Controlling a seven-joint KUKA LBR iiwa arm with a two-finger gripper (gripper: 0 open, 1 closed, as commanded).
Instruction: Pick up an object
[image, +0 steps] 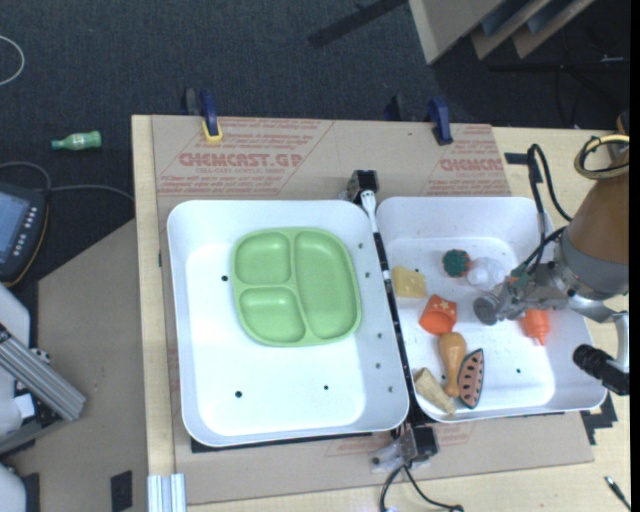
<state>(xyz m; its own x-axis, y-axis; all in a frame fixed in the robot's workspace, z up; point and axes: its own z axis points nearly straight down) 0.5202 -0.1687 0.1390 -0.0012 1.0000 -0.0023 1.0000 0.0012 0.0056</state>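
The gripper (492, 307) sits low in the right bin (520, 215); whether it is released or clenched I cannot tell, and nothing is visibly held. To do this step well, it should settle on 1 isolated item and come straight down, since the toys lie close together. An orange piece (538, 324) lies just beside it on the right, a clear object (484, 272) just above. The arm (600, 240) reaches in from the right, wrist bent down. The left bin (200, 330) holds 1 green plate (296, 286).
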